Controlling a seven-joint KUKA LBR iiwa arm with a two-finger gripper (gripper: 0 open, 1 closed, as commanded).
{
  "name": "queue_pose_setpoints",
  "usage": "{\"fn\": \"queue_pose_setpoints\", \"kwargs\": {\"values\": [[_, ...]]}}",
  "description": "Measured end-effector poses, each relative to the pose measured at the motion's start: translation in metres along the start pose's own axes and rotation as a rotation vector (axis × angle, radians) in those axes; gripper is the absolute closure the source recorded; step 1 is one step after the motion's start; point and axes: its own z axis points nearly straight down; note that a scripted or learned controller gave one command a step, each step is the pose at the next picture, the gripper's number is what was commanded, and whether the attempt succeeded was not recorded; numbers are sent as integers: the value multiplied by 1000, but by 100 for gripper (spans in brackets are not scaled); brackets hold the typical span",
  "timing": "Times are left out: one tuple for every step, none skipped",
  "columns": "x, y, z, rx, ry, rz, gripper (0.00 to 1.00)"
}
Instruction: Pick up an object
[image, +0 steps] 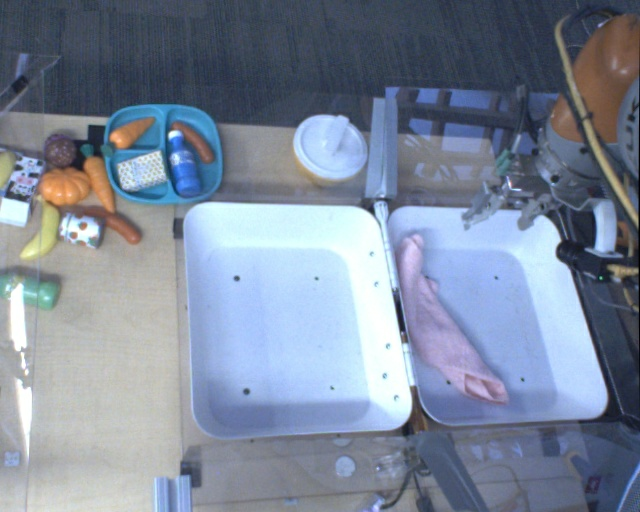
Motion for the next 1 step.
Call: {"fn": "queue_pose_setpoints", "kwargs": {"values": [[30, -81, 90, 3, 1, 111, 0]]}}
